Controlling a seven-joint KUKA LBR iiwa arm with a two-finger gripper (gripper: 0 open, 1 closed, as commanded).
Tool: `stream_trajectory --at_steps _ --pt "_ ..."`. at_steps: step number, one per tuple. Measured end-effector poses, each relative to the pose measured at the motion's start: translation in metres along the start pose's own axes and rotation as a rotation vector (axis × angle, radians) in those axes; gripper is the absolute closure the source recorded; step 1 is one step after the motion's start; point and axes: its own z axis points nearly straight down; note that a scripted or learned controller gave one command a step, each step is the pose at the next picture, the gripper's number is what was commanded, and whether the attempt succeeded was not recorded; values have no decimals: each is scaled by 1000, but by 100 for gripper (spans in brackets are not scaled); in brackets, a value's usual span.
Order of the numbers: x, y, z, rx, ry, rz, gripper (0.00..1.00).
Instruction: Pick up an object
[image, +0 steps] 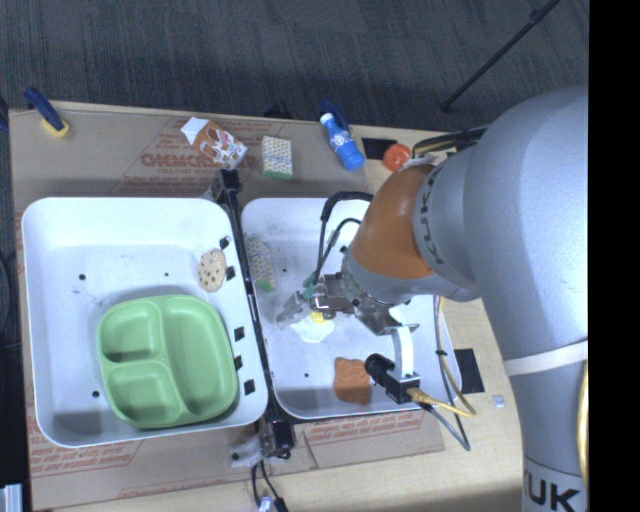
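Gripper (312, 300) hangs low in the right bin (300, 215), directly over a yellow-and-white object (316, 327), placed to pick it; jaw state cannot be told, and an orange block (352, 380) lies just beside, nearer the front wall.

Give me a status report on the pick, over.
Gripper down in right white bin, over small yellow-and-white object; grasp not confirmed. Orange-brown block lies nearby. Green divided plate and round cookie in left white bin.
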Motion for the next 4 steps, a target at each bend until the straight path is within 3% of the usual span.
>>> stream_trajectory --at_steps 1,2,3,4 --pt "-23 85 13 -6 -1 0 0" --pt "-22 85 3 -5 -1 -6 100" --pt "26 18 -103 -7 -1 0 100" --pt "25 18 -103 -6 -1 0 0"
